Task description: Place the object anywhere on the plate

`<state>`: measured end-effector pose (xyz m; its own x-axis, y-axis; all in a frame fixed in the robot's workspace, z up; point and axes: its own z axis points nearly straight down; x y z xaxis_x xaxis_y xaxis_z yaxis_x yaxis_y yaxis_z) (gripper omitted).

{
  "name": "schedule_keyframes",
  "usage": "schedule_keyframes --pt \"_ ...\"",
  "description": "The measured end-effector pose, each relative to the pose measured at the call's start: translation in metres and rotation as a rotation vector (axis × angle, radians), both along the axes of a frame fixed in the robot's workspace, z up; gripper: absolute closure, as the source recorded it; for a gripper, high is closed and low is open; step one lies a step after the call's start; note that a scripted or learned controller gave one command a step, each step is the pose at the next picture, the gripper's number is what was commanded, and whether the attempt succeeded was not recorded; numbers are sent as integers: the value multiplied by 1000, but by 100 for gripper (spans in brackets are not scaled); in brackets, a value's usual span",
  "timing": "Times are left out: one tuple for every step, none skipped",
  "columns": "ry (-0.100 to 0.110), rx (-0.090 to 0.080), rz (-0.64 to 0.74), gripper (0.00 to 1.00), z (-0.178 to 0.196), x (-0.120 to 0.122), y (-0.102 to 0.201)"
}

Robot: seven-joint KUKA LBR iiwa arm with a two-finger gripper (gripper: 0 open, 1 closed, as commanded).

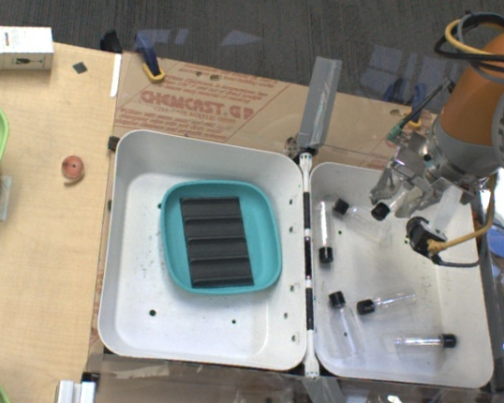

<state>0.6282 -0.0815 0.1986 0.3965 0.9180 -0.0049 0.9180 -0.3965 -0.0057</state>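
Five clear plastic tubes with black caps [344,321] lying scattered in right white bin [481,370]; one teal square plate [269,246] sitting in left white bin [120,317]; gripper [392,201] hovering over right bin's far end, grip state unreadable.

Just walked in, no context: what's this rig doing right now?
A KUKA arm reaches in from the right, its claw hanging over the back of the right bin. Several clear tubes with black caps lie loose in that bin. The teal plate, with a dark ridged insert, sits in the left bin. No tube lies on the plate yet.
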Motion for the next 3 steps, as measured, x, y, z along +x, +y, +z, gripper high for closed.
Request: schedule_keyframes --pt "0 3 228 100 5 -49 71" --pt "0 3 315 100 -10 -58 142" --pt "0 2 313 0 -10 -58 141"
